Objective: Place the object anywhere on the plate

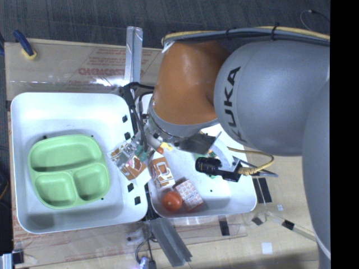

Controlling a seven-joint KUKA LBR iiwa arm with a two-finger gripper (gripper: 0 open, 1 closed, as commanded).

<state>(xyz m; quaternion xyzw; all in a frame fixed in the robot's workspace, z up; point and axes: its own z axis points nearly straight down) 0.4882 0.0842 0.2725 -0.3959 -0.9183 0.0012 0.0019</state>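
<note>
Packet (127, 161), small and printed in orange and white, shows in the camera view across the rims where the two bins meet. It is just left of a second packet (161, 173), a patterned box (190, 194) and a tomato (173, 201) in the right bin (241, 198). Its long axis seems to slant from far-left to near-right. The fingers (136, 148) sit just beyond its far edge, touching or nearly so. I cannot tell whether they are open or closed on it, because the orange wrist (185, 83) hides most of them. The green plate (61, 151) lies in the left bin (33, 108), directly left of the packet and just apart from it. The coming move, I judge, turns on that short leftward gap, provided the packet is truly gripped.
</note>
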